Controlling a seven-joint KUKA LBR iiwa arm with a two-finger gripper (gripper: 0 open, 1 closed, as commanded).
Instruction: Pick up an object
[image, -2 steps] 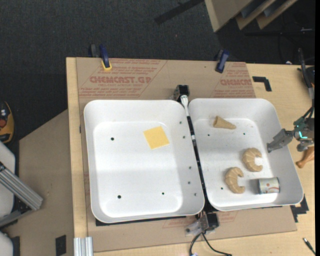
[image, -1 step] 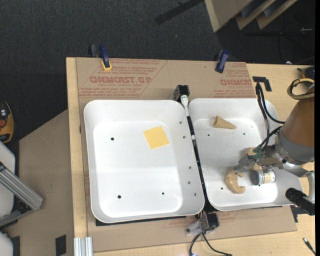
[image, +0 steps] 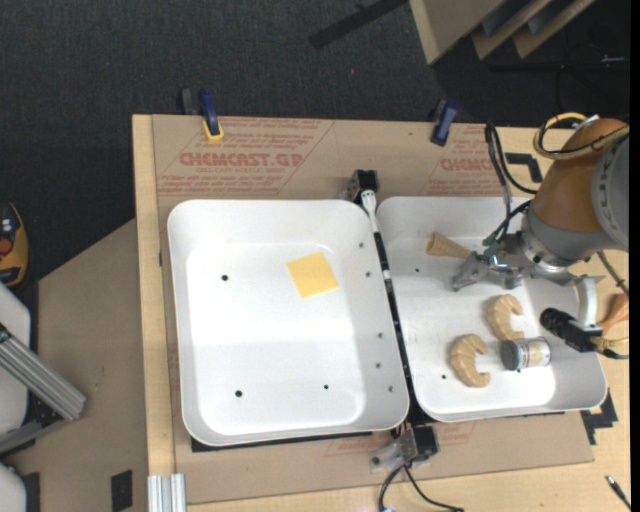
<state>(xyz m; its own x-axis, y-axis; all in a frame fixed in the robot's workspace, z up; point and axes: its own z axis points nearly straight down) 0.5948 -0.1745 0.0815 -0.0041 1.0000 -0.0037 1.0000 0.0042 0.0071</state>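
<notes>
Croissants (image: 468, 358) and a cone (image: 441, 245) lie in your right bin (image: 420, 330); gripper (image: 487, 266) hovers beside the cone, fingers spread, holding nothing.

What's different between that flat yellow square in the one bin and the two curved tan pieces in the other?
The yellow square is flat, straight-edged and bright yellow; the curved tan pieces are chunky, bent like croissants and pale brown. The square lies alone in the left bin; the tan pieces sit in the right bin among other items, close to the gripper. All of them rest loose on a bin floor, with nothing gripping them.
</notes>
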